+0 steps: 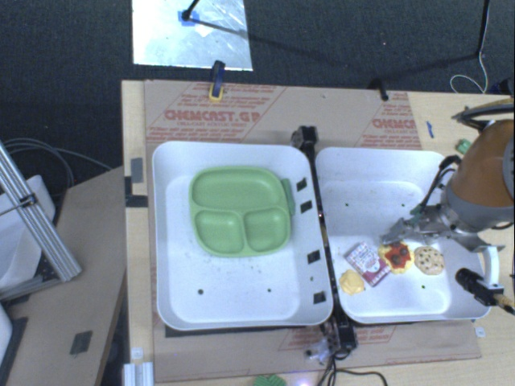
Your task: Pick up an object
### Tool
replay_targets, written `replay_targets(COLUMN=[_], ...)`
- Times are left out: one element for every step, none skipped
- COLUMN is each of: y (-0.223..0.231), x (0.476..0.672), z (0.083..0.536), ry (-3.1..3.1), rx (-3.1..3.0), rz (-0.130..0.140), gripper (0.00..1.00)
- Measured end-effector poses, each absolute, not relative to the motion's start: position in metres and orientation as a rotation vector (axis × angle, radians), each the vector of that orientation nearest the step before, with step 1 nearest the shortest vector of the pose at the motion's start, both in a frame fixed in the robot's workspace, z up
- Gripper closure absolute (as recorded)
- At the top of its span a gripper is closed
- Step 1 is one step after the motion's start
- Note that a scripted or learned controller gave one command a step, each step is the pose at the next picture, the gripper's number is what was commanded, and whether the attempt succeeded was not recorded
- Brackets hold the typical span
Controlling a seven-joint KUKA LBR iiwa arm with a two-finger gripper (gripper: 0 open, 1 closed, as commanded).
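Observation:
In the right bin (362, 179) lie a small red-and-white packet (365, 263), a red-and-yellow toy food piece (397, 256), a chocolate-chip cookie (429, 260) and a yellow piece (352, 281). My gripper (405, 228) hangs low over the bin's right half, just above and beside the red piece, with the grey and orange arm behind it to the right. A green sectioned plate (240, 211) rests in the left bin (173, 240).
Both bins sit on a cardboard-covered bench, joined by black clips (306, 136) along the middle. A shiny metal sheet (191, 22) lies on the dark floor behind. A metal frame (32, 215) stands at the left. Cables trail near the right bin's far corner.

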State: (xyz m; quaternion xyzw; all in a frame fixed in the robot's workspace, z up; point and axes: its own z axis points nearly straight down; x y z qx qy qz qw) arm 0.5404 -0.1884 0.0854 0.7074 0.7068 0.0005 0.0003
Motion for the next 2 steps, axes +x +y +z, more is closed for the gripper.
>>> replay_targets(y=[-0.1886, -0.1886], x=[0.5419, 0.5419], z=[0.0849, 0.0848], ry=[2.220, 2.220], rx=[2.220, 2.220], rz=[0.003, 0.003], gripper=[0.00, 0.00])
